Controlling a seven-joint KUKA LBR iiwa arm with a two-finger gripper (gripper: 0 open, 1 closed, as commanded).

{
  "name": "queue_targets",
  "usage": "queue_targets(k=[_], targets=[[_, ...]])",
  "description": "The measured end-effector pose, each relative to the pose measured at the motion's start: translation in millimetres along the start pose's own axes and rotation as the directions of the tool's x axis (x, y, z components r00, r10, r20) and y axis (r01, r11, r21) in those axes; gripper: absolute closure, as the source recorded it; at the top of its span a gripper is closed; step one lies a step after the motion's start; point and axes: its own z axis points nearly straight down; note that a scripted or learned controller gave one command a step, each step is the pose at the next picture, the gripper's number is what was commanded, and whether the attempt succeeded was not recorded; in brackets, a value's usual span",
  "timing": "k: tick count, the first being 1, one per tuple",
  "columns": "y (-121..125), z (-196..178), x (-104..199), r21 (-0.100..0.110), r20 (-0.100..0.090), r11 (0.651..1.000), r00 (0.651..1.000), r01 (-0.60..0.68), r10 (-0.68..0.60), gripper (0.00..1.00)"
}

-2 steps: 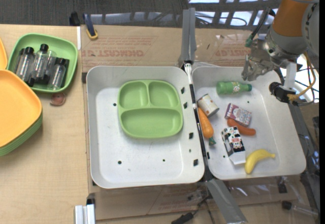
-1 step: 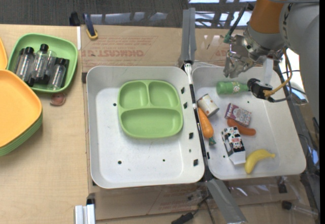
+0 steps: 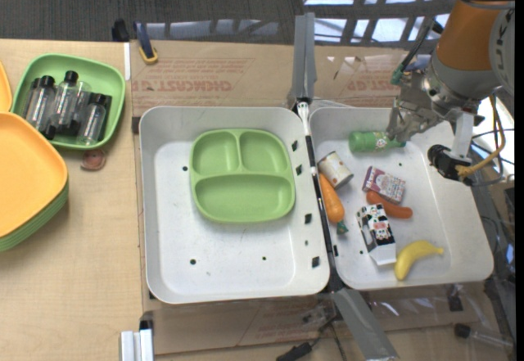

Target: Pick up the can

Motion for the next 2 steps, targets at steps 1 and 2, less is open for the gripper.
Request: queue_targets(k=[1, 2], targets=[[36, -26, 11, -0.002, 0.000, 1.000, 1.000, -0.012, 0.012, 1.00], [40, 43, 5, -0.001, 0.000, 1.000, 1.000, -0.026, 0.026, 1.00]])
